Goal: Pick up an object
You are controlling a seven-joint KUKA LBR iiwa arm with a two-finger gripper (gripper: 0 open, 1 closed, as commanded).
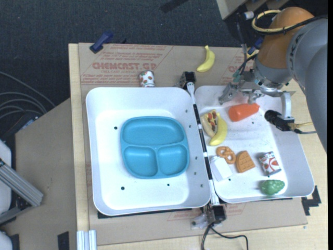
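counter, two white bins | orange carrot lies in right bin | jaws hang just above carrot, state unclear

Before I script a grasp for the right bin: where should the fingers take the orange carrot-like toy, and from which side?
Grip the carrot across its thicker left half, coming straight down from above. It lies flat and lengthwise across the right bin, tapering rightward, with bare floor on both long sides. The gripper hovers just behind it.

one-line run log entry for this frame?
gripper: right bin, above carrot | carrot: on bin floor | blue tray: left bin
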